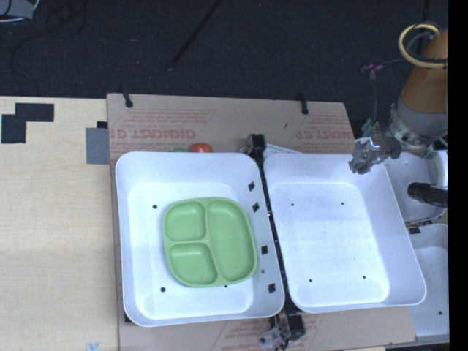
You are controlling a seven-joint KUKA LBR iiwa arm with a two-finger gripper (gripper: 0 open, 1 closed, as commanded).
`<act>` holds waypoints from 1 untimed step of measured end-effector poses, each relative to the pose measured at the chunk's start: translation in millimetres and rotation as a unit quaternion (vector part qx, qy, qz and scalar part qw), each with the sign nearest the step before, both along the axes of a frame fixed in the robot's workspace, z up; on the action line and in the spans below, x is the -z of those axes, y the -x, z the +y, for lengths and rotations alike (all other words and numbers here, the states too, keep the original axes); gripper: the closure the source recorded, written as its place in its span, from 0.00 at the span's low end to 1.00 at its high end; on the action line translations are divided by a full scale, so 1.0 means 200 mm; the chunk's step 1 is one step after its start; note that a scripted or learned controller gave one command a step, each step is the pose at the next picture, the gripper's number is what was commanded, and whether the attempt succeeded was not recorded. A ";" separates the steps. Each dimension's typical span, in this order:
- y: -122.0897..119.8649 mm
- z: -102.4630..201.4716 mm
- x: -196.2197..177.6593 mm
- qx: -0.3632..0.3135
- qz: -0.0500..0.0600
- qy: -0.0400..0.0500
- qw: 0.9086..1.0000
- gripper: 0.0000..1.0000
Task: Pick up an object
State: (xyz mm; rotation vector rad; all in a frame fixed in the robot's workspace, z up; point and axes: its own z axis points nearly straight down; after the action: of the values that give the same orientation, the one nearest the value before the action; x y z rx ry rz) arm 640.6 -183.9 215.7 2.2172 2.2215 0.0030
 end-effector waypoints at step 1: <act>0.00 -0.03 -0.31 0.000 -0.001 0.000 1.000 1.00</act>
State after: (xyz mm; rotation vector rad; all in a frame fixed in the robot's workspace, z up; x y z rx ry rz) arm 639.6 -189.9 278.6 2.2164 2.2202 0.0033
